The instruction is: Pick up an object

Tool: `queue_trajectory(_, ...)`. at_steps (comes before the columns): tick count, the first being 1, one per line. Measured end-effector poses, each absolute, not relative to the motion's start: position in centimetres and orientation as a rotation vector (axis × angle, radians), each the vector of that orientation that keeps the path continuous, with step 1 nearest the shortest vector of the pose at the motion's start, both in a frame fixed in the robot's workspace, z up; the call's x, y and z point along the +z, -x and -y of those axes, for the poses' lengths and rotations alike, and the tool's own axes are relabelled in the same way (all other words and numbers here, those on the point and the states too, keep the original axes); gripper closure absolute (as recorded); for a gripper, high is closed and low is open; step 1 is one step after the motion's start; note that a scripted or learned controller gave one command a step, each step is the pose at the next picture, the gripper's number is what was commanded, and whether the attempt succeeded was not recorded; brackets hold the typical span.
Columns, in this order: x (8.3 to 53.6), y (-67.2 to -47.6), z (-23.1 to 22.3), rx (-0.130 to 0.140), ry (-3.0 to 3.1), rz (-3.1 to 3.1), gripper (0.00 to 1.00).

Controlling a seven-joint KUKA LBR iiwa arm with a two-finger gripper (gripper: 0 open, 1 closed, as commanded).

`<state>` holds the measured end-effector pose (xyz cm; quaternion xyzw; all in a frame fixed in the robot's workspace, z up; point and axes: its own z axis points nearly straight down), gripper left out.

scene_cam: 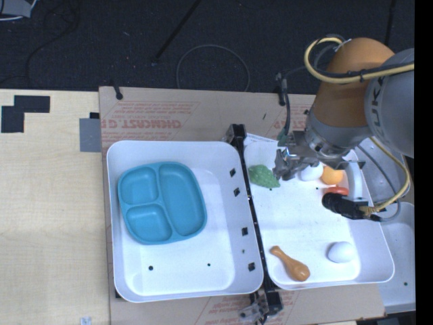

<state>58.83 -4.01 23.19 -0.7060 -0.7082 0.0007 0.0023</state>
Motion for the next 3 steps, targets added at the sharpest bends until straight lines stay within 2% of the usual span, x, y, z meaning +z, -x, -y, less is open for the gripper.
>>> queue_trajectory(2,21.9,-56.5,-5.2,0.005,2.214,2.221,1.0)
queue_trajectory(3,21.4,-53.9,-10.5,0.007,2.213,2.222,1.0)
